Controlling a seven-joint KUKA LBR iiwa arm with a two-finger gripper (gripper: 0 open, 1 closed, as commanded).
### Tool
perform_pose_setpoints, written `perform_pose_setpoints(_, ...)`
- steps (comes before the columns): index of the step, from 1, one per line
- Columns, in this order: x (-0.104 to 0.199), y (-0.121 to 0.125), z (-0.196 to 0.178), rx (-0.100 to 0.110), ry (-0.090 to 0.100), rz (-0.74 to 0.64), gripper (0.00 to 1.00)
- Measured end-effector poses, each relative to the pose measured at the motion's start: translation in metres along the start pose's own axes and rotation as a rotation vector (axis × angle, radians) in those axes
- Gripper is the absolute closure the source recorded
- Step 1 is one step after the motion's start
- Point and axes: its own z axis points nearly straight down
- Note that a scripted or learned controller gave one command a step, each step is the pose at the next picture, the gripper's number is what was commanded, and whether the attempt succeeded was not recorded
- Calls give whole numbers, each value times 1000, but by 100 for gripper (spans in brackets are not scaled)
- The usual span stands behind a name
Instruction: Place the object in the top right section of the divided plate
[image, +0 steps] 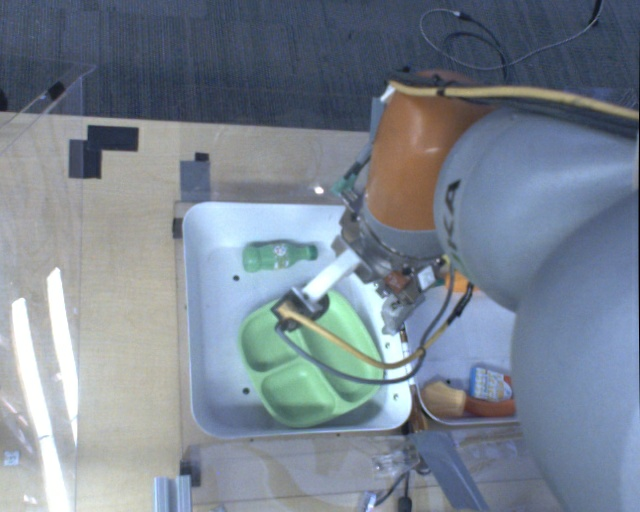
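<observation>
We cannot tell whether the jaws are parted or clenched; they hang by the right wall of the left shallow white bin (200, 330), over the pale green divided plastic plate (300, 390). A small green plastic bottle (278, 256) lies on its side behind the plate, apart from it.

So the grey arm (545, 200) comes in from the right and takes up most of that side of the shot, looming big and close to the camera. The orange band (425, 160) sits just above the wrist (385, 248), which tilts down and a bit to the left. The gripper (392, 312) hangs under the wrist pointing downward, small and honestly hard to make out.
</observation>
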Motion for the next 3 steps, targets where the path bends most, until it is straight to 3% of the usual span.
perform_pose_setpoints(1,2,0,-8,-1,-1,-7,100)
perform_pose_setpoints(2,12,-51,72,2,-2,-234,100)
perform_pose_setpoints(3,27,-61,165,-7,23,-336,100)
